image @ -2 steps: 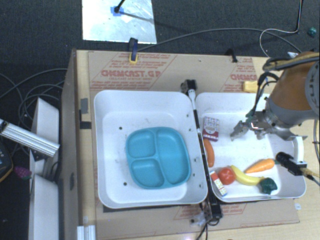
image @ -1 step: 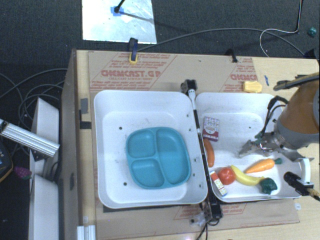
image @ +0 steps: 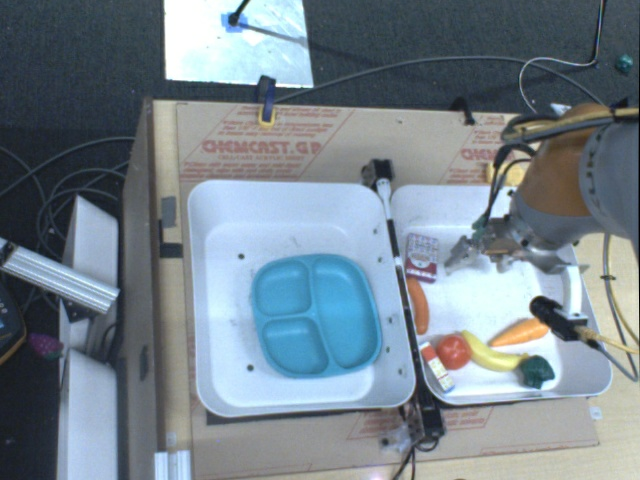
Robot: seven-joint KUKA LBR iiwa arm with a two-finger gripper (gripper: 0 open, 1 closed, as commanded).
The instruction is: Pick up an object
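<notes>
My gripper [image: 468,254] hangs over the upper middle of the right bin [image: 455,203], just right of a small red and white box [image: 422,255]. Nothing shows in its grasp. Along the bin's left wall lies an orange sausage-shaped piece [image: 418,306]. Near the front edge sit a red tomato [image: 453,350], a yellow banana [image: 492,356], an orange carrot [image: 520,333] and a dark green piece [image: 537,371]. A small white and orange carton [image: 438,373] lies in the front left corner.
The left bin [image: 230,218] holds a blue divided plate [image: 315,313]. Both bins stand on a cardboard sheet [image: 290,133]. A central divider [image: 395,268] with clamps separates the bins. Cables run along the bench's left and back.
</notes>
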